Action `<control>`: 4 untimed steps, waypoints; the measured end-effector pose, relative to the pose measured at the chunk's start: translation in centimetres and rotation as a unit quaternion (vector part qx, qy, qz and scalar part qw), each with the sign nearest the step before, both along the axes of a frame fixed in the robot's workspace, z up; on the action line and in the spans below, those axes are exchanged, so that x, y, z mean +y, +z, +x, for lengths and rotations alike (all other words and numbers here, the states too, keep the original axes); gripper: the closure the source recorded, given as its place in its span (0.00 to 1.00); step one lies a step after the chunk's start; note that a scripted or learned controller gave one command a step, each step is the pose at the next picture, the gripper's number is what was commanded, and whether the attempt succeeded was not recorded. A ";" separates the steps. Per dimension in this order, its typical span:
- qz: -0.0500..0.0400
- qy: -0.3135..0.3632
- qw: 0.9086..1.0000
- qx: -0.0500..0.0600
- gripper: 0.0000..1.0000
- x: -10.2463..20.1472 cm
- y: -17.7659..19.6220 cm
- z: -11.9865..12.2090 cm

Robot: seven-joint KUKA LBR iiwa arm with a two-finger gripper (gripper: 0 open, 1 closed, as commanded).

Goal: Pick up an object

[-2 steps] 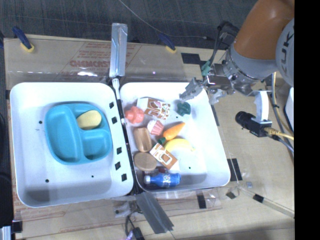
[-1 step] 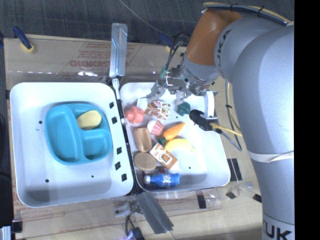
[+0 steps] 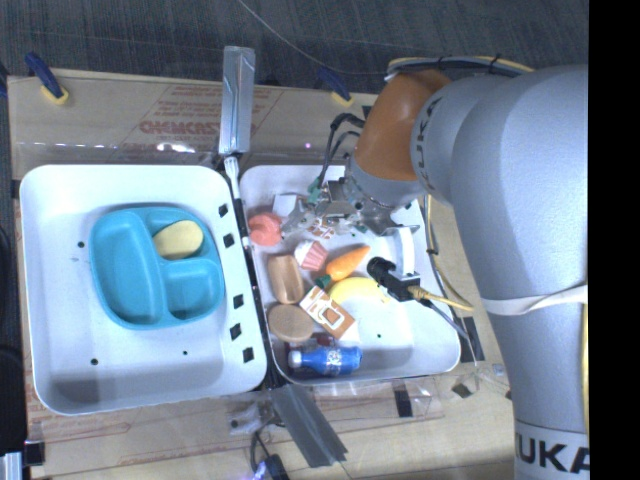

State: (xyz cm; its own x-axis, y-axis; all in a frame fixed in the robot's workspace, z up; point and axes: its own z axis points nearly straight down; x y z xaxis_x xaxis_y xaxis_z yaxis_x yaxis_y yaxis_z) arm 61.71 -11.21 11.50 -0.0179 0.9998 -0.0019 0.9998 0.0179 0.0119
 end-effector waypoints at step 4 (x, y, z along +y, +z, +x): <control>0.001 0.157 0.988 0.009 0.00 -4.7 -2.0 4.0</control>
State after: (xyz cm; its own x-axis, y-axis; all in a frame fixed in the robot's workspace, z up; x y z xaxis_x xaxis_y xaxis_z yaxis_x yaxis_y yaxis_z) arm 65.68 -15.88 9.53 -0.3276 0.9448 0.0036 0.9448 0.3276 -0.0050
